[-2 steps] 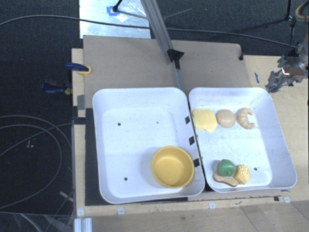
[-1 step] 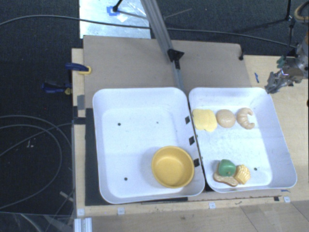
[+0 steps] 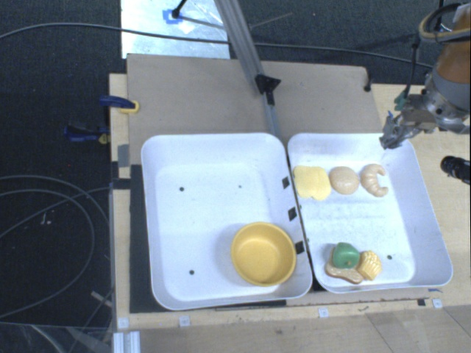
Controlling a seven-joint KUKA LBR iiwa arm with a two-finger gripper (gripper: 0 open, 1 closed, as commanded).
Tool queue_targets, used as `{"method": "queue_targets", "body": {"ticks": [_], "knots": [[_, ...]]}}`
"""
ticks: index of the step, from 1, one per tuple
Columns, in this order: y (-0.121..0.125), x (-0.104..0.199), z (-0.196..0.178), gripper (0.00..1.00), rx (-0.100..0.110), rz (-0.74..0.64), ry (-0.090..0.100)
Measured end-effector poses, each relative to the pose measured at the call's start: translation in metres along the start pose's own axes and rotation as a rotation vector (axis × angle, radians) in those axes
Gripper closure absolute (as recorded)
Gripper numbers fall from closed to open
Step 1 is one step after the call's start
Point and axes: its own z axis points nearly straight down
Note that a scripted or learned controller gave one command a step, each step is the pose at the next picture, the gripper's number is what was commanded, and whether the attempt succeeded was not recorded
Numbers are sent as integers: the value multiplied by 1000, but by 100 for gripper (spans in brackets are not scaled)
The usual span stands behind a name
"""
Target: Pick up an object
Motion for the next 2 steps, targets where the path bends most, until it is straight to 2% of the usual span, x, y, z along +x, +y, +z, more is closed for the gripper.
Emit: {"method": "queue_targets", "body": {"ticks": [2], "knots": [[-50, 96, -7, 100, 0, 0, 0]]}}
